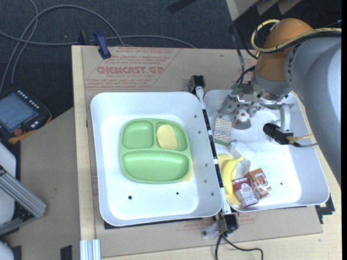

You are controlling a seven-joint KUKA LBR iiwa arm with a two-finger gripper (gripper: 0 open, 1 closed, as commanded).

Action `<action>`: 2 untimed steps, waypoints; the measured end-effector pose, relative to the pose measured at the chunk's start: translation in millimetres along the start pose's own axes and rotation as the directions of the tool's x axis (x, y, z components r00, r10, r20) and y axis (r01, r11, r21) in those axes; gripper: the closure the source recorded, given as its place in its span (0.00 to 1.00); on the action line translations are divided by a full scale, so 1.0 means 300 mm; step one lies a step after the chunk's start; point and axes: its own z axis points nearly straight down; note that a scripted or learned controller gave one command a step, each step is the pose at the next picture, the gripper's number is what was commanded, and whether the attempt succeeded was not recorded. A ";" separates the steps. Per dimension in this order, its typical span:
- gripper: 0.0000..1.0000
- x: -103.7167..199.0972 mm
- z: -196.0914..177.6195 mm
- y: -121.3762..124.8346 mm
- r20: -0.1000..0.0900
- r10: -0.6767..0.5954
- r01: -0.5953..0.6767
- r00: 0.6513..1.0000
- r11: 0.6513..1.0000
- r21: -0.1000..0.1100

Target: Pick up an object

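My gripper is low over the far left part of the right bin, with the grey arm and its orange band coming in from the upper right. A small grey patterned pad lies just left of the gripper. Nearer the front of that bin lie a yellow banana and a red and brown packet, side by side. The packet partly covers the banana's lower end.
The left bin holds a green divided plate with a pale yellow piece in its upper right compartment. A black divider strip runs between the bins. Cables and a handheld pendant lie off the bench at left.
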 end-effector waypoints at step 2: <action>1.00 0.265 -0.363 -0.175 -0.001 -0.001 0.001 1.000 1.000 0.000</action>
